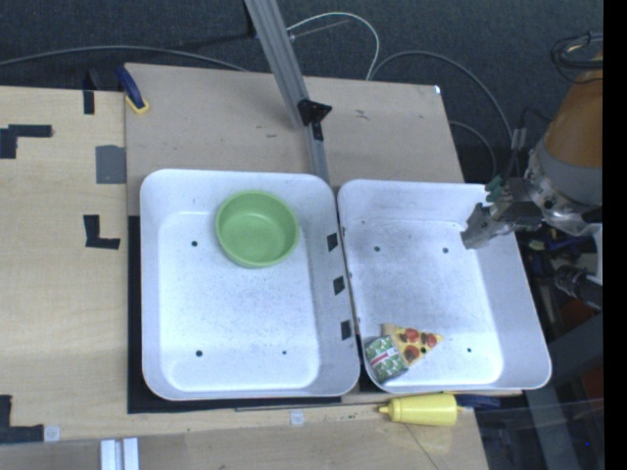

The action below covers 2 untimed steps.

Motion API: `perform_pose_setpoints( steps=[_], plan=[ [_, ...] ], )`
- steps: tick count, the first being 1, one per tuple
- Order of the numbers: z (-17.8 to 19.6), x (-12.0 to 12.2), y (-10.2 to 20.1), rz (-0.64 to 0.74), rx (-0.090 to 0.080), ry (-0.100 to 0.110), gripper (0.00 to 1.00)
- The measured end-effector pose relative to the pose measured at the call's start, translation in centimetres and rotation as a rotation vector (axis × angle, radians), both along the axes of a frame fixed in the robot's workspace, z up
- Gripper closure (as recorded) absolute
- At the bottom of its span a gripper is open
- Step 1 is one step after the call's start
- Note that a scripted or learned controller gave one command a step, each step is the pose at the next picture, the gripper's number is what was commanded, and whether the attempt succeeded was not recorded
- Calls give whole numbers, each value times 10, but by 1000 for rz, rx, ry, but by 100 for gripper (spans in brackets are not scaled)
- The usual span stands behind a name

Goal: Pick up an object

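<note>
Over the right bin's (509, 292) far right rim hangs the gripper (480, 231), jaw state indiscernible, well apart from the pizza slice (407, 345) at the near left corner; green bowl (257, 228) in left bin (167, 292).

Green bowl (257, 228) upright in left bin; pizza slice (413, 341) flat in right bin.
</note>
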<state>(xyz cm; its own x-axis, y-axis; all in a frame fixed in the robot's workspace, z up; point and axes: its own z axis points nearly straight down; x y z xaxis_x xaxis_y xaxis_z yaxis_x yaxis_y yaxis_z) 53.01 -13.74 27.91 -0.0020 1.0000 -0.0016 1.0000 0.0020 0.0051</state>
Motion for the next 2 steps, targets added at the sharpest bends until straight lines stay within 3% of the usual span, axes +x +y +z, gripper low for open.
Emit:
perform_pose_setpoints(
  steps=[2],
  plan=[
    [1, 38, 97, 4, 2, 6, 100]
  ],
)
